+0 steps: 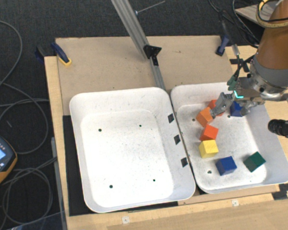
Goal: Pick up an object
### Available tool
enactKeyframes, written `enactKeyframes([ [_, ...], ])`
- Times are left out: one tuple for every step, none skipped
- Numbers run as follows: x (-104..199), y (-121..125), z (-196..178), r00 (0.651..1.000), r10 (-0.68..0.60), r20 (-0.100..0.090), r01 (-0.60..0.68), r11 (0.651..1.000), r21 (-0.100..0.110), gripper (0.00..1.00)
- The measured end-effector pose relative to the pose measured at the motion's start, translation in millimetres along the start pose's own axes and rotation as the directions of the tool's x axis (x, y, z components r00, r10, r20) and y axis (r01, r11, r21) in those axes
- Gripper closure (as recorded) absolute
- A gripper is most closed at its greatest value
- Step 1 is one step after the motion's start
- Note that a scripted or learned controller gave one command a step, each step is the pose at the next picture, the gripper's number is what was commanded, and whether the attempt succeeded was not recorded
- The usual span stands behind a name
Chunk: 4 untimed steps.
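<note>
A grey robot arm with an orange band enters from the right and hangs its end effector (227, 104) low over the upper part of the right shallow white plastic bin (275, 173). Whether the end effector is open or closed on anything cannot be told from this slanted overhead view; its metal parts blur against the blocks beneath.

The nearest candidate is an orange wooden cube (204, 116), lying just beside the end effector at about its eight o'clock. A dark blue block (236, 110) sits close at its three o'clock, partly hidden by the wrist, and a sliver of a red-orange block (212, 103) shows at its ten o'clock.

Farther toward six o'clock, a second orange cube (210, 132) touches or nearly touches a yellow cube (208, 148). A blue cube (226, 165) and a dark green cube (254, 161) lie well apart near the bin's lower rim.

The cubes have no long axis. The cluster under the end effector is crowded, so fingers would likely have little room; the blue and green cubes have open floor around them. The left white bin (83, 112) sits alongside on the pale wooden worktop (104, 60).
</note>
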<state>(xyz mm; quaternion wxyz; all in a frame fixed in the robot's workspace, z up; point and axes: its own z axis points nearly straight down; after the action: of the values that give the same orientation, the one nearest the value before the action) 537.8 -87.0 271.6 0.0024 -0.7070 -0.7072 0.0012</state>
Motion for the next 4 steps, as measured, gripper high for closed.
enactKeyframes([
  [0, 1, -2, 1.0, 0.0, 0.001, 0.0, 1.0, -0.005, 0.0],
  [9, -6, 50, 1.0, 0.0, 0.0, 0.0, 1.0, 0.001, 0.0],
  [2, -13, 100, 1.0, 0.002, 0.0, -0.002, 1.0, 0.003, 0.0],
  [-3, -10, 145, 1.0, 0.001, 0.0, -0.001, 1.0, 0.002, 0.0],
])
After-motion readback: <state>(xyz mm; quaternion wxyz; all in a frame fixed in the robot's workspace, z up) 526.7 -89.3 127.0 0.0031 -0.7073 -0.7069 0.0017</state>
